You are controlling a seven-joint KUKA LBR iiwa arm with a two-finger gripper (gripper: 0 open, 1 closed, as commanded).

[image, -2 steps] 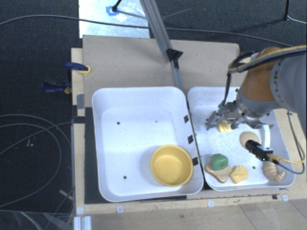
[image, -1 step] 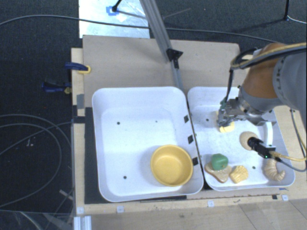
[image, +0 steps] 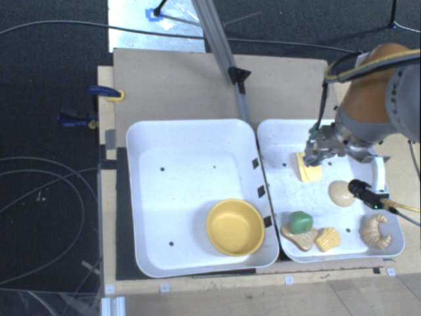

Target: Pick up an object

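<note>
**Over the right bin: gripper at the yellow block**

Above the right bin (image: 283, 137), the gripper (image: 314, 155) hangs directly over a pale yellow block (image: 309, 170), its dark tip overlapping the block's upper edge; whether the fingers are apart or closed cannot be told from this angle, nor whether the block is gripped. The arm (image: 375, 97) leans in from the right, wrist turned downward, a posture suited to a top-down grasp. Nearby lie a beige round piece (image: 341, 193), a croissant (image: 375, 231), a green piece (image: 301, 222) resting on a tan slice (image: 297, 237), and a small yellow chunk (image: 327, 239). The left bin (image: 164, 143) holds a yellow bowl (image: 235, 226), well apart from the gripper.
</note>
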